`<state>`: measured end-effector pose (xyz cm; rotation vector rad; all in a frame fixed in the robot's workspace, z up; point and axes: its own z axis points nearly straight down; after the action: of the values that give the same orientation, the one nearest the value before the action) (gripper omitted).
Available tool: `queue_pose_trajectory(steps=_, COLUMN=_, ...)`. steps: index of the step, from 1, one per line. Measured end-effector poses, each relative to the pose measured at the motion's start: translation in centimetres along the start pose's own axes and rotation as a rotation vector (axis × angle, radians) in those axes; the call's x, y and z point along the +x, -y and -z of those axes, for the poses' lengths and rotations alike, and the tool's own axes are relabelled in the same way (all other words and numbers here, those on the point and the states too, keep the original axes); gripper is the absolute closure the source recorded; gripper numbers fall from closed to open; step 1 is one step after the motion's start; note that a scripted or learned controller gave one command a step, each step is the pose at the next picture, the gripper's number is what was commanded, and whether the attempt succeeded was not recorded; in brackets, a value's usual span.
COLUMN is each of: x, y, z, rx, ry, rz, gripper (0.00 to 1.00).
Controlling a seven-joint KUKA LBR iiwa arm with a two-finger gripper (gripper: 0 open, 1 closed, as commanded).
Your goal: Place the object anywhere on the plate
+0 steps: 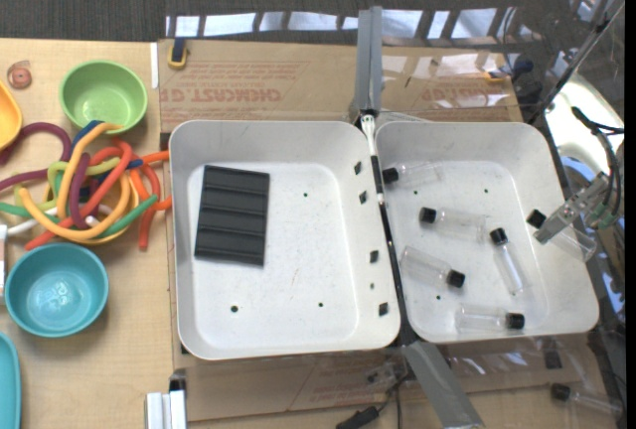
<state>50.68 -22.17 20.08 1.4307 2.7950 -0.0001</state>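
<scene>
A black ribbed plate (233,214) lies flat in the left part of the left bin (328,318). Several clear vials with black caps are scattered in the right bin (556,318). One vial (412,174) lies near the bin's back left corner. Another vial (506,256) lies in the middle. A third vial (487,321) rests by the front wall. One more vial (549,224) leans against the right wall, its black cap pointing into the bin.
Left of the bins, on the wooden bench, stand a green bowl (103,96) and a teal bowl (56,288), with a tangle of coloured cords (89,189) between them. Cardboard (268,84) lies behind the bins. Metal framing and cables (596,199) crowd the right edge.
</scene>
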Motion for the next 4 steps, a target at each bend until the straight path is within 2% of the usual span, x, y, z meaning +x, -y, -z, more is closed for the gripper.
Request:
queue_pose_trajectory(steps=1, x=0.9, y=1.2, z=-1.8, rx=0.001, ry=-0.002, rz=0.103, gripper=1.0)
queue_pose_trajectory(steps=2, x=1.7, y=2.3, z=-2.2, rx=0.0, ry=-0.002, rz=0.272, gripper=1.0)
queue_pose_trajectory(steps=3, x=-2.7, y=-3.8, z=-2.6, rx=-0.001, ry=0.001, rz=0.37, gripper=1.0)
queue_pose_trajectory(steps=4, x=-0.1, y=-0.1, z=-2.7, rx=-0.001, ry=-0.001, rz=0.474, gripper=1.0)
